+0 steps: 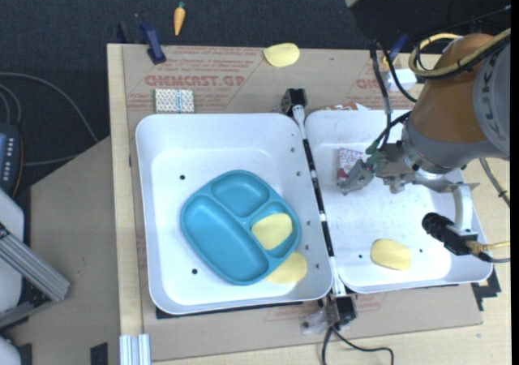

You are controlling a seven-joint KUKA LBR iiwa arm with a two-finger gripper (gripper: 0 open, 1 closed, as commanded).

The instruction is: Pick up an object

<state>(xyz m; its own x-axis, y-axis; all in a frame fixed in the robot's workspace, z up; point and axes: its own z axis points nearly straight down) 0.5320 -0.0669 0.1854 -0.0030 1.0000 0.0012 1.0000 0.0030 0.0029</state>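
From the camera view we saw the gripper (pixel 357 179) low in the right bin (pixel 357 266) beside a small red-and-white packet (pixel 349 162), could not tell its state, and judged we should centre over the packet before closing.

bins: 2 (pixel 162 193) (pixel 454 274) | blue plate: 1 (pixel 219 234) | yellow pieces: 4 (pixel 273 229) (pixel 288 270) (pixel 391 255) (pixel 281 54) | small carrot: 1 (pixel 179 18) | blue clip: 1 (pixel 152 41) | patterned packet: 1 (pixel 174 100)
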